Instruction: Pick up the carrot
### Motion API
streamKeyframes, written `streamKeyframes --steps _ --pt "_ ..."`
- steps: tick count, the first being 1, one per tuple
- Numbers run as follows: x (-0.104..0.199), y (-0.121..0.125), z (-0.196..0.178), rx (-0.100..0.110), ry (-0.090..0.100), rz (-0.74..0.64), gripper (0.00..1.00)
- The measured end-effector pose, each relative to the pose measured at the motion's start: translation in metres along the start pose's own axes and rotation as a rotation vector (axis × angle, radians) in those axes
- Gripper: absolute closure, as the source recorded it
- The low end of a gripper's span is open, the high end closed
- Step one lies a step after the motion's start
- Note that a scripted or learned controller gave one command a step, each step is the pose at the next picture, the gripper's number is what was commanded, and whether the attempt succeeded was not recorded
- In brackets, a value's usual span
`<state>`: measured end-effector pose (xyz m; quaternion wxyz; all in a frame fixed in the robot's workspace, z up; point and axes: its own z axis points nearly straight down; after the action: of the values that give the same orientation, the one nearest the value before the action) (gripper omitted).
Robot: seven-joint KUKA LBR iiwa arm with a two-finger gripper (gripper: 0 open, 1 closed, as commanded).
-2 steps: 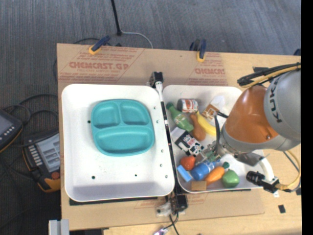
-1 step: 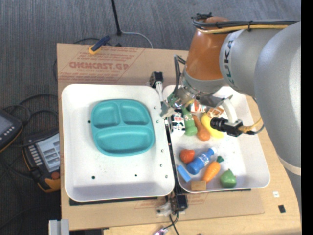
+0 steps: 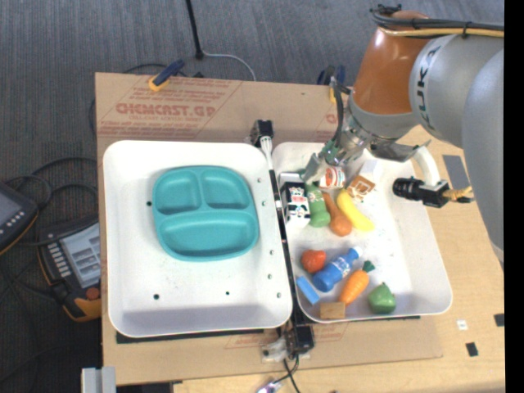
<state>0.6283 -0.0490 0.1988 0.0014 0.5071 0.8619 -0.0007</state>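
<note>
The carrot is orange with a small green top and lies slantwise near the front of the right bin. It rests between a blue bottle and a green pepper. My gripper hangs over the far left part of that bin, above a small red-and-white can. It is well behind the carrot and apart from it. Nothing can be made out in its grasp.
The right bin also holds a yellow piece, an orange piece, a green piece, a red tomato, a black-and-white carton and small blocks. A teal divided plate lies in the left bin.
</note>
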Motion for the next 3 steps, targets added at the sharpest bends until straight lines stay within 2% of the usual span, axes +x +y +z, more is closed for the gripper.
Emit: streamKeyframes --steps 1,2,3 --pt "-0.034 -0.037 0.082 -0.003 0.000 -0.183 0.00" --pt "-0.043 -0.081 0.098 0.000 0.002 -0.442 0.00" --pt "-0.048 -0.094 0.108 -0.013 -0.011 -0.883 0.00"
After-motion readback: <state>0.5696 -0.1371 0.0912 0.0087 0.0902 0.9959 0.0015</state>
